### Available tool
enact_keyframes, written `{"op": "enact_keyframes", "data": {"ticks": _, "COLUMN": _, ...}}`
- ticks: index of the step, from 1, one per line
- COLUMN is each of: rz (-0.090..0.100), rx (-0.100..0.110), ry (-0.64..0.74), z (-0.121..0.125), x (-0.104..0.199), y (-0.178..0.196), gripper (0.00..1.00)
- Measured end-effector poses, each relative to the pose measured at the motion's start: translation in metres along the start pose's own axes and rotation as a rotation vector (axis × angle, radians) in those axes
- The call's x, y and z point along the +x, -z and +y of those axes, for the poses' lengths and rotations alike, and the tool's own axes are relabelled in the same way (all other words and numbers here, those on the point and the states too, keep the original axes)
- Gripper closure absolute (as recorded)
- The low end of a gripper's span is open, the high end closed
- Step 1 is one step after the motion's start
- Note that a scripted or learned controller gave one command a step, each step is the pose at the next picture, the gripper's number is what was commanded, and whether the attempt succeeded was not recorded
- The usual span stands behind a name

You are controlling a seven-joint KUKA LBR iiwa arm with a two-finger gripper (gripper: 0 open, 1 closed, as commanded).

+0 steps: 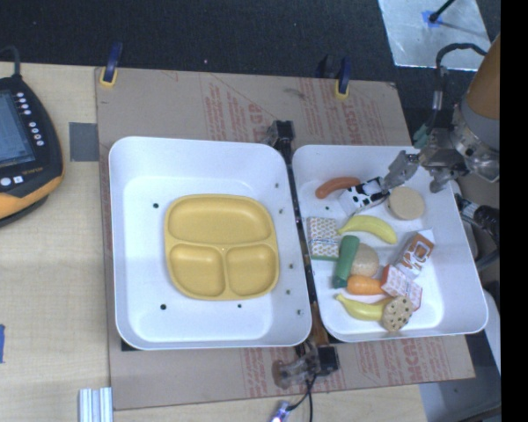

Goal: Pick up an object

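On the desk [53, 271], the left bin [132, 236] held a yellow divided plate [222, 244]. Right of that plate, the right bin [462, 280] held the toy foods, with a black-and-white cow figure [366, 193] near its far side. The claw [403, 170] reached just beside the cow; whether its fingers were spread, I cannot tell.

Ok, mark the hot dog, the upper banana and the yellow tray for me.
hot dog [337, 185], camera view, middle of the sausage.
upper banana [370, 228], camera view, middle of its curve.
yellow tray [220, 217], camera view, floor of the large compartment.
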State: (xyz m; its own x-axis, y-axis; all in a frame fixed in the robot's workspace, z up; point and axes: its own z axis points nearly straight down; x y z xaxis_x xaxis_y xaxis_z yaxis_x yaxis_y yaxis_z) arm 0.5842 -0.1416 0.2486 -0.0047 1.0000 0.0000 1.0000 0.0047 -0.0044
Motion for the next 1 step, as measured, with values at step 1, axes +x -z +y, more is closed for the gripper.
{"op": "enact_keyframes", "data": {"ticks": 1, "rz": 0.0, "rx": 0.003, "ry": 0.001, "z": -0.0324, "x": 0.0034, "y": -0.1497, "gripper": 0.0}}
